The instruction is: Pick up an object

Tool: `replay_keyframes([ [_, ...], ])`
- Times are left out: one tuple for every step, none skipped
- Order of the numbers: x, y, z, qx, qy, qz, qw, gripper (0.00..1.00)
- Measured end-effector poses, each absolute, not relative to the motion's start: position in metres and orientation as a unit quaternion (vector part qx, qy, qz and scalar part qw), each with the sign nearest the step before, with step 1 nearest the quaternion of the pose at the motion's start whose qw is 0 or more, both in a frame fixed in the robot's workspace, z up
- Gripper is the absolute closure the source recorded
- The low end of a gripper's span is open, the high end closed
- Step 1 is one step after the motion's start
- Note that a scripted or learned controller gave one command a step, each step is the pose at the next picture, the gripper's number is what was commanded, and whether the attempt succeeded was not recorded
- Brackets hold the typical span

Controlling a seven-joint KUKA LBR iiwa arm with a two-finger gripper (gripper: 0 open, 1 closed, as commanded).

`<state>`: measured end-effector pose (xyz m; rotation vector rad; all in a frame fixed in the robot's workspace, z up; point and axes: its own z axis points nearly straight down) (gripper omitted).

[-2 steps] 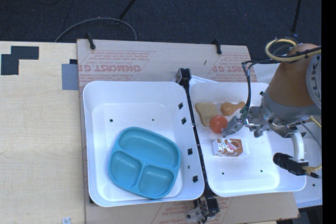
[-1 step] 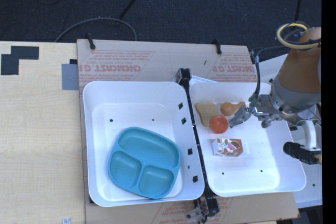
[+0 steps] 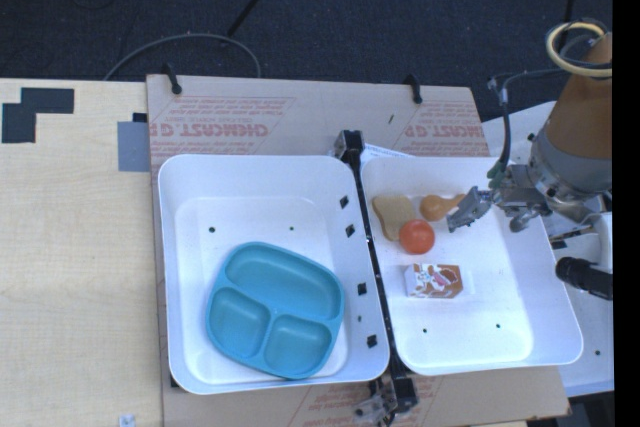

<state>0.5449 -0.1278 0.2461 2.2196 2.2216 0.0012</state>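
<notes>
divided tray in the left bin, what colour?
Light blue tray, clearest in the camera view.

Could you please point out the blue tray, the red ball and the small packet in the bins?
blue tray (image 3: 275,310), camera view, middle divider.
red ball (image 3: 417,237), camera view, top centre.
small packet (image 3: 434,280), camera view, printed face.

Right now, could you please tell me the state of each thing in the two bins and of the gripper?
blue divided plate: lying flat in the left bin, nothing on it.
red ball: resting in the right bin, untouched.
tan piece: lying just left of the ball.
yellow-orange piece: lying close beside the gripper, not held.
small printed packet: lying flat below the ball.
gripper: low over the right bin, holding nothing.
</notes>
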Motion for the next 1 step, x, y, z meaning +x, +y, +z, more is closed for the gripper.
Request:
replay_keyframes([
  [0.5602,-0.0766,0.2337,0.706,0.708,-0.0009,-0.002,1.00],
])
